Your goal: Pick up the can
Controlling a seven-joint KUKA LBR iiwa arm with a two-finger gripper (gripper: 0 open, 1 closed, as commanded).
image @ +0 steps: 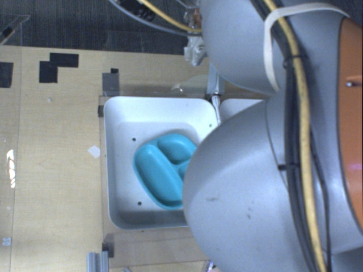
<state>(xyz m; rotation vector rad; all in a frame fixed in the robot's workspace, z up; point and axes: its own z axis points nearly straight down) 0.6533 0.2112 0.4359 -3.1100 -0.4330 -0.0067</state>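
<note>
Grey arm (255, 197), nearest the camera: its large rounded housings are taking up the right half of the camera view, from top to bottom, and are covering the right part of the left bin and nearly all of the right bin.
Orange band (350, 95): showing at the far right edge, on the arm's upper segment.
Yellow cable (300, 140) with dark cables beside it: running down the arm's side; a white strap (295, 13) is wrapping round the upper housing.
Gripper: hidden behind the arm's bulk; whether it is wide, narrow or holding anything cannot be told.
Left bin (116, 152), white and shallow: sitting at the middle of the view, its left wall and near wall in plain sight.
Blue tray (161, 171), turquoise, with two rounded hollows: lying tilted in the left bin, its right end passing under the arm.
Right bin (241, 103): a small white piece of rim is showing just beside the left bin's far right corner.
Can: not locatable; its place cannot be told.
Bench (51, 152), pale wood colour: carrying both bins; black marks (57, 66) are lying on its far left part.
Dark floor (68, 10): stretching beyond the bench's far edge.
</note>
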